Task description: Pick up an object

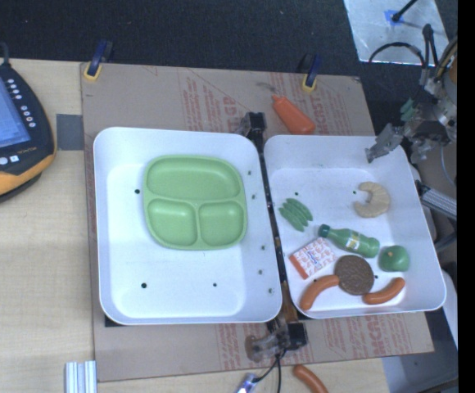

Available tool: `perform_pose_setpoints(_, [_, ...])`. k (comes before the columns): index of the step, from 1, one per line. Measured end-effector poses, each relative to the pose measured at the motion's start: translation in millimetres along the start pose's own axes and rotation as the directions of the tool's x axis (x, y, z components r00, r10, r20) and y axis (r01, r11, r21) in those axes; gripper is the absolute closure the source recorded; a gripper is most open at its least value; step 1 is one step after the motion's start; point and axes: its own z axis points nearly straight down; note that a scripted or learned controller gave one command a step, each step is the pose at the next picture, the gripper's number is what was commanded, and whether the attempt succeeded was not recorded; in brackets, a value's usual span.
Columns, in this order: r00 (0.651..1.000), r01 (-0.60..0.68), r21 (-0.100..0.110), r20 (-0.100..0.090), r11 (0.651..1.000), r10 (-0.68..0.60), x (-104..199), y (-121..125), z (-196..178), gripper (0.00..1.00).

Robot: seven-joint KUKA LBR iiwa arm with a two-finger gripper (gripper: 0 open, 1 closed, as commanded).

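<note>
The right white bin [319, 158] holds several small items: a tan croissant [373, 199], a green pea pod [296, 212], a green bottle [349, 240], a green apple [394, 258], a red-and-white packet [312, 258], a brown round cookie [354, 274] and two orange sausages [318, 291] [382, 291]. My gripper [403, 135] hangs at the bin's far right corner, above its rim, up and to the right of the croissant. Nothing shows in its grasp.
The left bin [123, 277] carries a green divided plate [195, 201]. An orange carrot [292, 115] lies on the cardboard behind the bins, and another sausage [309, 377] lies in front. A teach pendant [8, 133] rests at the far left. Cables hang at the upper right.
</note>
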Motion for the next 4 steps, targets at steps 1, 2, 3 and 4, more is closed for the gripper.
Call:
perform_pose_setpoints(1, [1.0,0.001,0.002,0.0,1.0,-0.001,-3,-64,91,0.0])
perform_pose_setpoints(2, [1.0,0.002,0.0,0.0,1.0,-0.002,-14,-3,148,0.0])
perform_pose_setpoints(3, [1.0,0.005,-0.001,0.002,1.0,-0.005,-14,-2,136,1.0])
perform_pose_setpoints(4, [1.0,0.002,-0.006,-0.001,1.0,-0.002,91,0,-7,1.0])
